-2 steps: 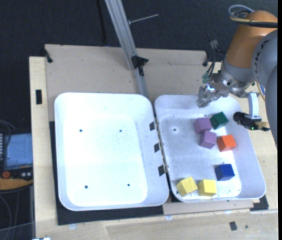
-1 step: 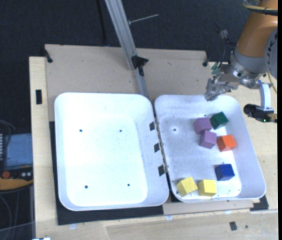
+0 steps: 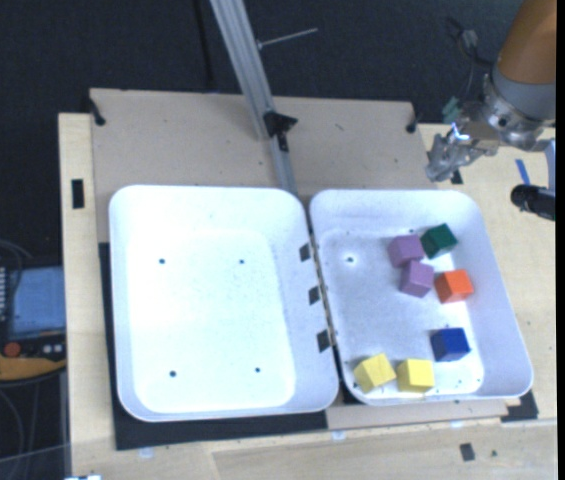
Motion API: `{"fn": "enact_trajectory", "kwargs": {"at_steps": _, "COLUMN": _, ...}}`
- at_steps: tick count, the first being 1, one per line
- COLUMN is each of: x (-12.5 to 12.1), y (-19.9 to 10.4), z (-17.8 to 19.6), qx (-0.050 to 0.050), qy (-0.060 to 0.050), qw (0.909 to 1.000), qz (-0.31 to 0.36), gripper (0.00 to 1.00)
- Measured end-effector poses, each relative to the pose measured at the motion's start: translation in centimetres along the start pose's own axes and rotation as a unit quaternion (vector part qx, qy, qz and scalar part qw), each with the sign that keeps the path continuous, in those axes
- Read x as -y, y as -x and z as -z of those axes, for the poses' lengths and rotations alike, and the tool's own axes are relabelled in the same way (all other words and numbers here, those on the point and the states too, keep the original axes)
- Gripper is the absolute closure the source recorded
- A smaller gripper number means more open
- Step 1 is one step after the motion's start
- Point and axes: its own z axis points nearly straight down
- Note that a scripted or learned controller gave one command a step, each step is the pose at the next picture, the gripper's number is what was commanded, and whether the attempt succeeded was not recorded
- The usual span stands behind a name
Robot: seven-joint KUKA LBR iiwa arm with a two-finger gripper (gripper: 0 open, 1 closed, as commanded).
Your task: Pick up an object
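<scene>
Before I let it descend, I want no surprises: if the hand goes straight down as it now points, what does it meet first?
Probably the bench just beyond the right bin's far rim, not a block; the hand hangs there, though depth is unclear.

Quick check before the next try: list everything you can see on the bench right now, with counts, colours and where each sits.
bins: 2, white, side by side on the bench
purple blocks: 2, upper middle of right bin, touching
green block: 1, right of the upper purple one
orange block: 1, below the green
blue block: 1, lower right
yellow blocks: 2, near edge of right bin
metal post: 1, grey, behind the bins
arm: 1, grey and orange, top right
tool: 1, above right bin's far edge
</scene>
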Motion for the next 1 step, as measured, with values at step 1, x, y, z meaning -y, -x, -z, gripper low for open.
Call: {"fn": "enact_trajectory", "kwargs": {"at_steps": 1, "x": -0.33, "y": -5.84, "z": -1.12, "qx": -0.002, "qy": -0.004, "qw": 1.0000, "qz": 0.002, "gripper": 1.00}}
